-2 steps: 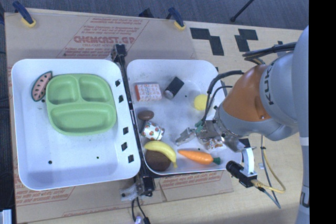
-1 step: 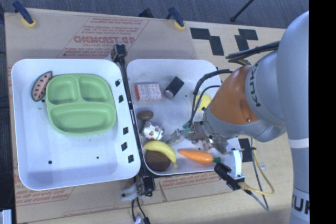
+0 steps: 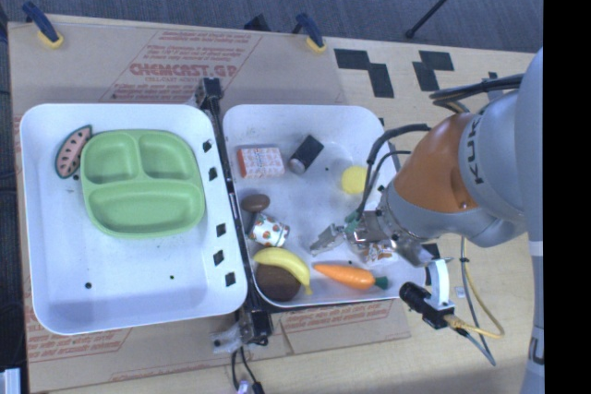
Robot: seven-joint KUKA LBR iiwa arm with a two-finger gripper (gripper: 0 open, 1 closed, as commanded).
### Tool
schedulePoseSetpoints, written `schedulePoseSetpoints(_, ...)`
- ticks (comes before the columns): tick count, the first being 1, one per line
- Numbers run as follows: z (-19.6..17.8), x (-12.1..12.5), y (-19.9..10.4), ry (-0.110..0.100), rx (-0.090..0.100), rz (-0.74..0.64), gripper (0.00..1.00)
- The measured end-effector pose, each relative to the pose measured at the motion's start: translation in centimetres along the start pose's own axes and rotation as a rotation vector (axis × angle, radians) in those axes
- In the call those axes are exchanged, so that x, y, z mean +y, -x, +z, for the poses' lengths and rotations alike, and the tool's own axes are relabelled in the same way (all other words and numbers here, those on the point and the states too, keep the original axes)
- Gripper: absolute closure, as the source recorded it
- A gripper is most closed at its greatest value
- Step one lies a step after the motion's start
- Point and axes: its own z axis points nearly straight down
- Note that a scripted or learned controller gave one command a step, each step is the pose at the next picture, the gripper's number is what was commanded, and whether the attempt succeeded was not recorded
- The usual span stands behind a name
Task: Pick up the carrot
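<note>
Low over the right bin (image 3: pixel 369 117), the claw (image 3: pixel 343 237) hung just above and a little left of the carrot (image 3: pixel 345 275), its metal fingers (image 3: pixel 325 241) pointing left toward the bin's middle; from this slanted camera view it could not be told how wide they stood, and nothing showed between them. The carrot lay flat near the bin's front wall, its thick end toward the banana (image 3: pixel 284 265) and its green tip to the right. A brown round fruit (image 3: pixel 278 282) sat against the banana, near the carrot's thick end.

To do the pick well, the claw would probably need to shift toward the front wall until it stood over the carrot's middle. Turning the fingers across the carrot's length would likely help, as would keeping clear of the banana on the descent. The front wall looked close, so the nearer finger had little room, and a tilted approach risked nudging the carrot away.
</note>
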Motion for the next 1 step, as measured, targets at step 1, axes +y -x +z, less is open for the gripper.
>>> schedulePoseSetpoints(1, 0.20, -0.21, -3.72, 0.008, -0.033, 0.012, 0.00)
